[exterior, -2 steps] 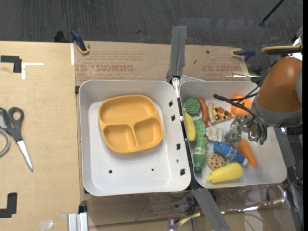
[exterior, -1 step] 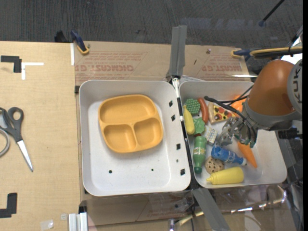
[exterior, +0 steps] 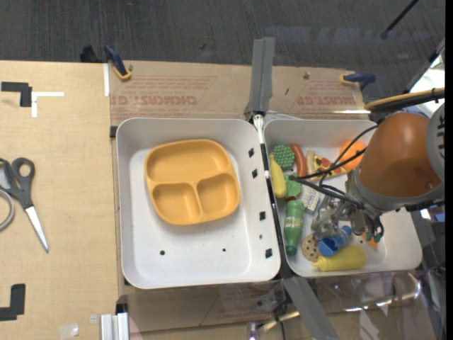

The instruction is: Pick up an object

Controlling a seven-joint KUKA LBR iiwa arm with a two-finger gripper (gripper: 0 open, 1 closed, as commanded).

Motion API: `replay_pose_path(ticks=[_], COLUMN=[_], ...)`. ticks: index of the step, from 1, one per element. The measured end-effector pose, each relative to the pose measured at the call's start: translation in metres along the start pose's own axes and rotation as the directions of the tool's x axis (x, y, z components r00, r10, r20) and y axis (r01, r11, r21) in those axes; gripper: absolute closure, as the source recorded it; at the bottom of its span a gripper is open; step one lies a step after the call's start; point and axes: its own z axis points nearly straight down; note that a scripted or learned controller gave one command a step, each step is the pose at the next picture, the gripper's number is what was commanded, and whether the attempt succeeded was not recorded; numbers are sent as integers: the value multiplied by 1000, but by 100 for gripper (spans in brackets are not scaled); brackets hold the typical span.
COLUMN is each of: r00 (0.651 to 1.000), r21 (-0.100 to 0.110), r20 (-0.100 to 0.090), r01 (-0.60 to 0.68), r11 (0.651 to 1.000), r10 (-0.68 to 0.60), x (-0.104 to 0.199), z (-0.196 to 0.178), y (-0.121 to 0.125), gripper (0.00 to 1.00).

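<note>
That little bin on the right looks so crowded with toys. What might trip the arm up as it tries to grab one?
The gripper sits low among tightly packed toys, so it may nudge or clamp two at once: the blue piece and cookie lie right beside it. The green bottle and yellow bottle are round and could roll or slip away. Loose cables hang over the right bin and might snag a toy.

In the right bin (exterior: 403, 257) below my wrist lies a heap of toy food: a green bottle (exterior: 292, 223) lying lengthwise by the left wall, a yellow squeeze bottle (exterior: 343, 260) on its side near the front, and a cookie (exterior: 309, 246) between them.
</note>
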Motion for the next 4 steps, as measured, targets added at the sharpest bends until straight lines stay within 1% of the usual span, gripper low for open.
replay_pose_path(ticks=[1, 2, 3, 4], r00=[1000, 998, 1000, 1000], r21=[0, 1, 0, 1], r20=[-5, -8, -11, -8], r01=[1, -57, 15, 17], r11=[1000, 998, 1000, 1000], r10=[-1, 57, -15, -17], x=[1, -44, 2, 1], z=[1, 3, 3, -6], y=[0, 1, -8, -8], gripper=[0, 0, 0, 100])
